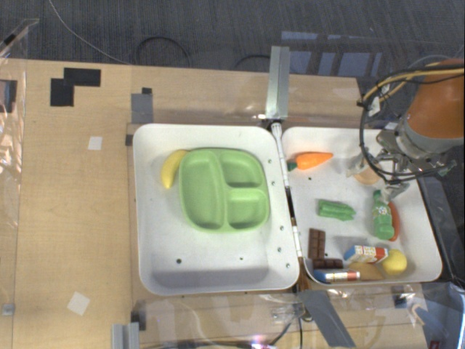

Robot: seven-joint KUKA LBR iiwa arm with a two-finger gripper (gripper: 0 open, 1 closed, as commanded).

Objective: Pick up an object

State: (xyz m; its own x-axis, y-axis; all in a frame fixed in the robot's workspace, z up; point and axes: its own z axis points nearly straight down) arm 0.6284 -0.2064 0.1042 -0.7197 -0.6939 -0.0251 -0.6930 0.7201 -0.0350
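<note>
The right bin [418, 195] holds several small items: an orange carrot [311, 160] at its far left, a green pickle-like piece [336, 210] in the middle, and a green bottle [382, 220] lying beside a red piece [394, 221]. Along the near edge lie a brown chocolate bar [316, 243], a white and red tube [365, 253], a yellow lemon [394, 262] and a red and white marker [338, 275]. My gripper [387, 171] hangs low over the bin's far right part, just above the green bottle, with a pale beige object [365, 173] at its left.
The left bin [156, 253] holds a green divided plate [221, 189] and a yellow banana [171, 167] at the plate's left edge. A metal post [277, 86] stands behind the gap between the bins. Cables [385, 86] loop off the arm's wrist.
</note>
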